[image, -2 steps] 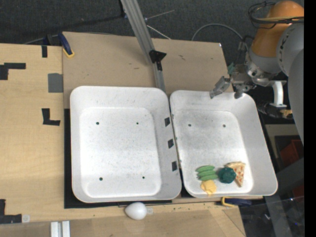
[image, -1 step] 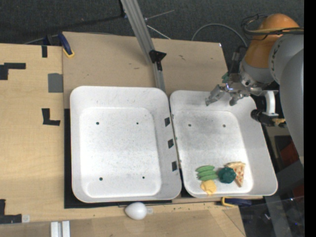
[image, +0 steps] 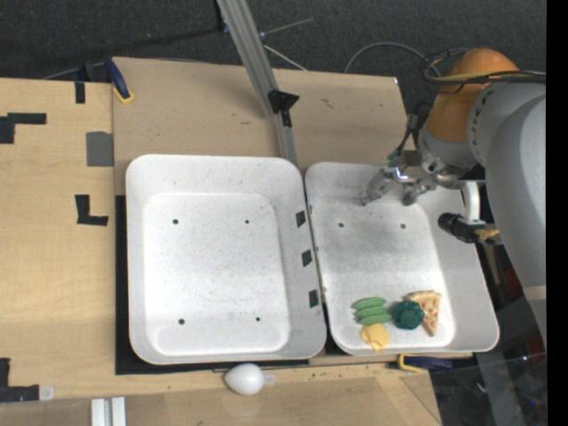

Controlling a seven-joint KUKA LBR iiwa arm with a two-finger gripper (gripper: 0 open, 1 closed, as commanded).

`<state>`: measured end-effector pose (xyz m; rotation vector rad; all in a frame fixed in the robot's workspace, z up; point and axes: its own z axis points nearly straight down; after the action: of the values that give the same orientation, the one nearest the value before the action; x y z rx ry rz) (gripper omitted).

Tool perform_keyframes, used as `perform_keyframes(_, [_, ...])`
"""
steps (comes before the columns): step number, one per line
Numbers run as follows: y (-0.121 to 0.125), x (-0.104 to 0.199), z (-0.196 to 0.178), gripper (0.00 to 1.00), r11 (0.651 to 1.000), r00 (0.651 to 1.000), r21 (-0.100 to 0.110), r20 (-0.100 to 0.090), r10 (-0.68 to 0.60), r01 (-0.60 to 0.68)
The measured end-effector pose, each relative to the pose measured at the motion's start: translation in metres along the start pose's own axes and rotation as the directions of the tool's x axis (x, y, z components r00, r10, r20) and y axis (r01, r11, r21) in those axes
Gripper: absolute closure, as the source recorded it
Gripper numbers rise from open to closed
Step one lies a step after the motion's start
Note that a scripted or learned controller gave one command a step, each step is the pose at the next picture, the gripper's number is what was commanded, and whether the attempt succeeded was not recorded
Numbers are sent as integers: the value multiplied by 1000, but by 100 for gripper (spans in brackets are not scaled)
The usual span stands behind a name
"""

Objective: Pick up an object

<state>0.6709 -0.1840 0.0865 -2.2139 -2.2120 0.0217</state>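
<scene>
The 2 shallow white bins sit side by side on the bench, the left bin (image: 213, 256) wider and the right bin (image: 382, 238) narrower, their inner rims touching along the middle. The grey arm (image: 510, 149) with its orange band (image: 466, 82) reaches in from the right, and its gripper (image: 390, 192) hangs over the far end of the right bin, the 2 fingers (image: 371, 193) spread apart with nothing between them. The objects lie well apart from it, bunched in the near right corner of the same bin: a green toy pea pod (image: 370, 309), a small yellow piece (image: 375, 335) just beside it on the near side, a dark green broccoli-like piece (image: 407, 315) to the right, and a toy pizza slice (image: 429, 310) touching that piece on its right. A white egg-shaped object (image: 244, 379) rests on the bench just outside the near rim of the left bin. A slanted metal pole (image: 253, 56) runs from the far edge down to the gap between the bins.
</scene>
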Motion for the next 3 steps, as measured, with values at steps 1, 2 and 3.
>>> perform_keyframes(1, [0, 0, -11, 100, 1000, 1000, 0, 1, -1, 1])
perform_keyframes(2, [0, -2, -54, 100, 1000, 1000, -22, 1, -2, 2])
perform_keyframes(3, [1, -3, -97, 100, 1000, 1000, -22, -1, -2, 2])
